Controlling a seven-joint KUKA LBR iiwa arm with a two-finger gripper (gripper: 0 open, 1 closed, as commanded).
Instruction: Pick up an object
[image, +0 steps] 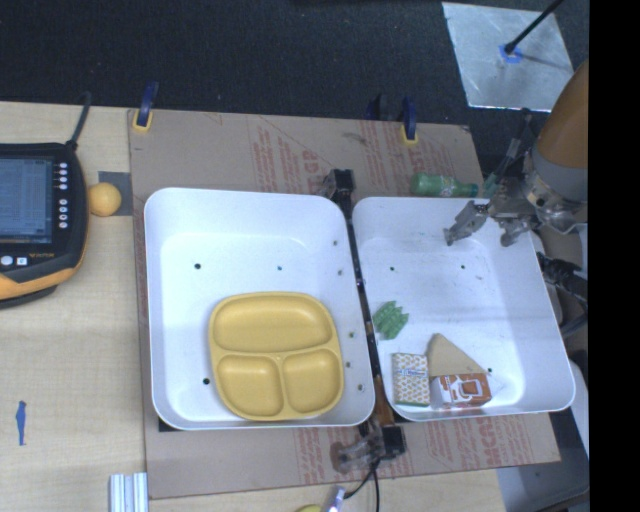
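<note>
Gripper (487, 228): over right bin (520, 300) far edge, fingers spread, nothing between them | Target: carton (448, 380) at near wall | Bearing: toward camera, slightly left | Long axis: along near wall.

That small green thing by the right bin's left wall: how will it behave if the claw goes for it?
The green item looks crumpled and leafy, so probably soft and very light, likely to squash or slip rather than roll. It lies close against the right bin's left wall, so a push may only pin it there. The claw hangs near the far edge.
</note>
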